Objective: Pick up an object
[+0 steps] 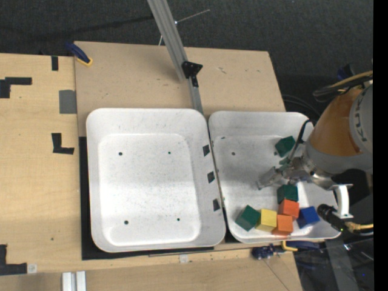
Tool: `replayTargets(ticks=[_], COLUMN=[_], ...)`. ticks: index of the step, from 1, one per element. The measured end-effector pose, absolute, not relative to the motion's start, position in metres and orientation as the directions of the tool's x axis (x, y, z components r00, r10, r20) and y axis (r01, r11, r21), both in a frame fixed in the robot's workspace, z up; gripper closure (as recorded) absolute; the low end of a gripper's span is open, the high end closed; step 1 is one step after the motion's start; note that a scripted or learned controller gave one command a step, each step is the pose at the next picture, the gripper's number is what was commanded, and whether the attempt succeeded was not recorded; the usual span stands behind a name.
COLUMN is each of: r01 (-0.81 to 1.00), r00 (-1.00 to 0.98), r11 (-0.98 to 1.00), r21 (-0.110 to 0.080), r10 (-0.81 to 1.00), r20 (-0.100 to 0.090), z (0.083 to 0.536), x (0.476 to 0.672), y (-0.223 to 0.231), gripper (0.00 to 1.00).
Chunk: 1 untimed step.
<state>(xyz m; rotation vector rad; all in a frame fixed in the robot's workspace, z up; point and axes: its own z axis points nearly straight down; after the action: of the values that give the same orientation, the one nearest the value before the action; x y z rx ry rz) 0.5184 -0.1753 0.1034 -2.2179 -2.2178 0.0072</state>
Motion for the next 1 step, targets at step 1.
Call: replayTargets(ticks=[1], r01=[1.000], r00=[-0.001], r11=[0.001], r21=[-0.003], r10=[1.000], r20=[0.001], z=[0.1163], x=[0.5197], y=[-0.1741], gripper=[1.00])
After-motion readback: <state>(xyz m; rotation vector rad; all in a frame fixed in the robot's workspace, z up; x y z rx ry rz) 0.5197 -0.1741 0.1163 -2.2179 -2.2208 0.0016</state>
